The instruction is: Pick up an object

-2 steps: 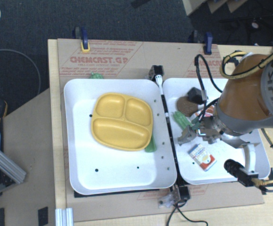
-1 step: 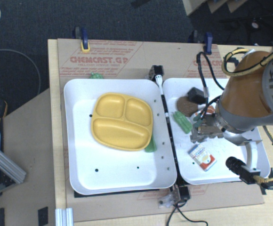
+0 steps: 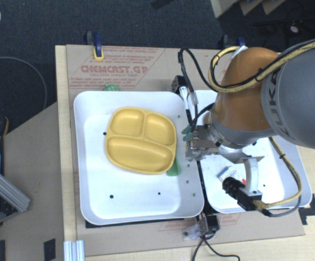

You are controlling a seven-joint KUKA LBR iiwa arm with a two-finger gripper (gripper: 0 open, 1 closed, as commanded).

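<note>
Cardboard-topped bench on dark carpet, two white bins side by side, yellow three-compartment plate in left bin, green object half hidden under plate's right edge, arm's orange wrist over right bin, gripper at the divide, finger state indiscernible.

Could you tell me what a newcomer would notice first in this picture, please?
Probably the yellow divided plate lying in the left bin, with something green peeking from under its right edge. Next, the bulky grey and orange arm looming over the right bin.
</note>
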